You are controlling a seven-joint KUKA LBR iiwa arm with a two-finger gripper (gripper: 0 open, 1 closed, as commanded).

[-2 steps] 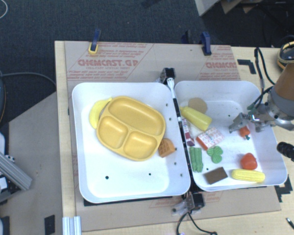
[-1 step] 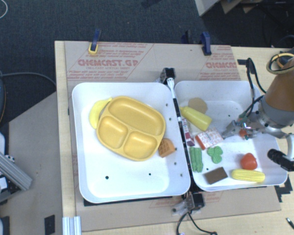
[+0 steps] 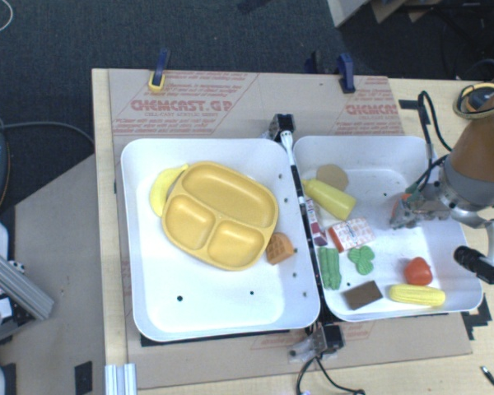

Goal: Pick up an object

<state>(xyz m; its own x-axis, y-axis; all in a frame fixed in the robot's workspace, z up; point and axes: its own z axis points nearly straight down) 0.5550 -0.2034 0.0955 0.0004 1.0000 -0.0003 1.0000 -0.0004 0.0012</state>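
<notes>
Along the right bin's (image 3: pixel 395 148) near rim, a tomato (image 3: pixel 418 270), a corn cob (image 3: pixel 417 295) and a brown block (image 3: pixel 363 295) are crowded together, while bare floor is left toward its far wall. Over that bin's right side the arm (image 3: pixel 477 159) is bent downward, its tool (image 3: pixel 402 213) hung low beside a red-and-white packet (image 3: pixel 351 234); whether it is spread cannot be told.
</notes>
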